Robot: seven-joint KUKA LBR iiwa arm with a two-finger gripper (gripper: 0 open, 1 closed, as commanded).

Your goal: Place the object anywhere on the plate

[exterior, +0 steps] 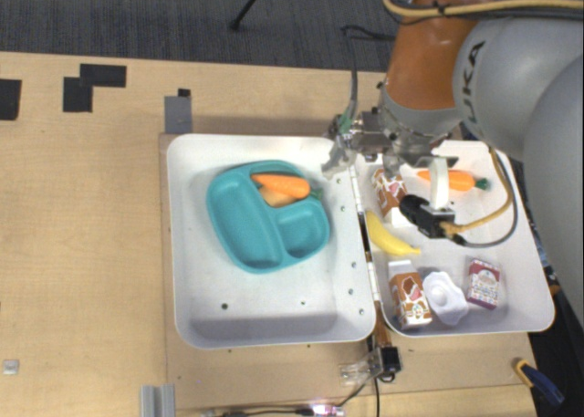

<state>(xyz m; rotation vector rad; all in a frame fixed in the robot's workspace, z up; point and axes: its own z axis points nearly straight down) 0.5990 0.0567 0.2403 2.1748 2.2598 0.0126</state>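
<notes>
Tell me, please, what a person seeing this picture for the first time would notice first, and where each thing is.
First comes the big grey arm with an orange band, reaching in from the right over the right white bin. Next is the teal plastic plate with compartments in the left white bin, with an orange carrot lying at its upper edge. A second carrot and a yellow banana lie in the right bin.

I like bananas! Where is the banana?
The banana lies in the right bin, near its left wall, just above a small brown carton.
</notes>
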